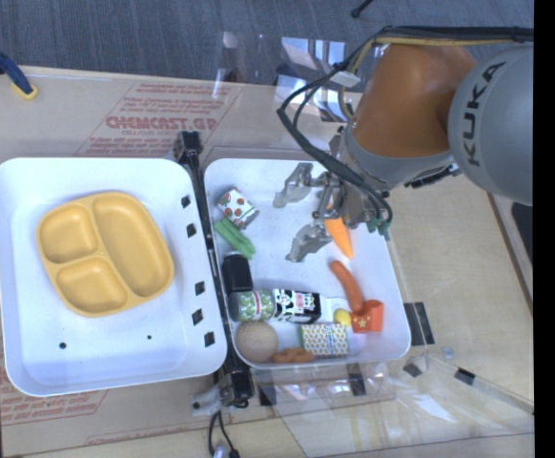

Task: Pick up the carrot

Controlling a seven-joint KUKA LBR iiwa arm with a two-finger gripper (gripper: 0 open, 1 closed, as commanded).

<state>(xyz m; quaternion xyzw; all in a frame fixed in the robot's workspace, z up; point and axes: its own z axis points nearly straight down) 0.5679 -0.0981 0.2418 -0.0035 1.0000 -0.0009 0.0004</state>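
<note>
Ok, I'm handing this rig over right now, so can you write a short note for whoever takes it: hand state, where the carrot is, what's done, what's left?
Hand: open, hanging over the right bin, holding nothing.
Carrot: in the right bin, just beside the hand's fingers on the arm's side, not between them.
Other toys lie along the bin's near edge; the yellow tray sits in the left bin.
Done: the hand is in the right bin near the carrot.
Left: line up on the carrot, close on it, lift.
</note>
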